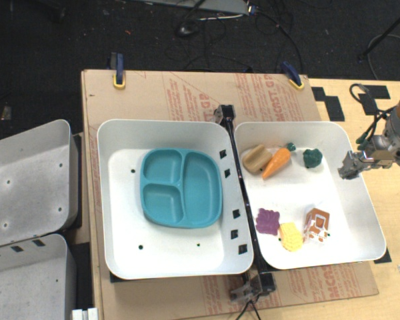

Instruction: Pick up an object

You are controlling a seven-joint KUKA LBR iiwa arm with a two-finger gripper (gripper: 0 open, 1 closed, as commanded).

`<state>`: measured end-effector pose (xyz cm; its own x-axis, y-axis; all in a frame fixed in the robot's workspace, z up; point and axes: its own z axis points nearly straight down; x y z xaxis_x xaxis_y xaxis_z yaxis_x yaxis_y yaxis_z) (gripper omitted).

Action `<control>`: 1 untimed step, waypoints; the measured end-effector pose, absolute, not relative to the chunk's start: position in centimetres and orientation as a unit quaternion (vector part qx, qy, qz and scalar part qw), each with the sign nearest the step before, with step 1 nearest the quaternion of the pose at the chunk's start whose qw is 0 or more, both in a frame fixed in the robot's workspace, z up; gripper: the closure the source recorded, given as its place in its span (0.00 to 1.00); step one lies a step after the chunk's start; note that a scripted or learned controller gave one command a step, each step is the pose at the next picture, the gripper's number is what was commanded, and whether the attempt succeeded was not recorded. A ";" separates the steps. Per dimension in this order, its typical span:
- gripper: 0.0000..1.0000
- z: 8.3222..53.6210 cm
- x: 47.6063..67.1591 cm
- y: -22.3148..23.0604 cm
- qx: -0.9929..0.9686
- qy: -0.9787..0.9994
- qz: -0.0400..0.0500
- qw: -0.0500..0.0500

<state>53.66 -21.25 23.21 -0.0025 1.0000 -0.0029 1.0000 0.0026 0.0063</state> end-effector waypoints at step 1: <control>1.00 27.9 53.8 -21.3 0.706 0.708 0.001 0.003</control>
